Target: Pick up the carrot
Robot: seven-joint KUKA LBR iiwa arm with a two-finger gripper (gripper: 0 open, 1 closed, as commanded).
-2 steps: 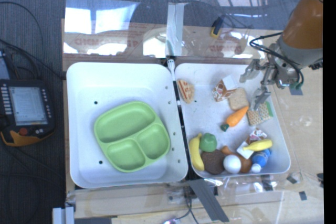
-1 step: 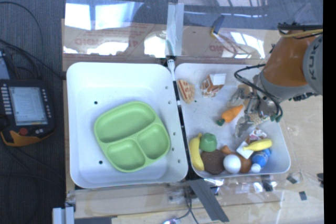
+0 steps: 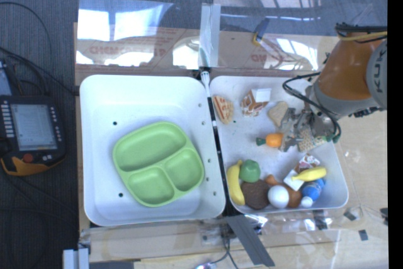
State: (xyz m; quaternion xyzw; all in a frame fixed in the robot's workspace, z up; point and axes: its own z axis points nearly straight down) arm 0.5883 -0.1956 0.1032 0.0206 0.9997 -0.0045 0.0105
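Note:
The carrot (image 3: pixel 273 140), a small orange piece with a green tip pointing left, lies on the floor of the right bin (image 3: pixel 239 135), near its middle. My gripper (image 3: pixel 291 133) hangs low in the same bin, directly to the right of the carrot and very close to it or touching it. The grey wrist and orange band (image 3: pixel 346 75) rise up and to the right from there. Whether the carrot sits inside the gripper is not clear from this angle.
In the right bin are a pizza slice (image 3: pixel 222 108), a sandwich piece (image 3: pixel 255 102) and bread (image 3: pixel 277 113) at the back. A banana (image 3: pixel 233 184), green pepper (image 3: pixel 250 170), white egg (image 3: pixel 278 196) and other toys crowd the front. The left bin holds a green divided plate (image 3: pixel 158 162).

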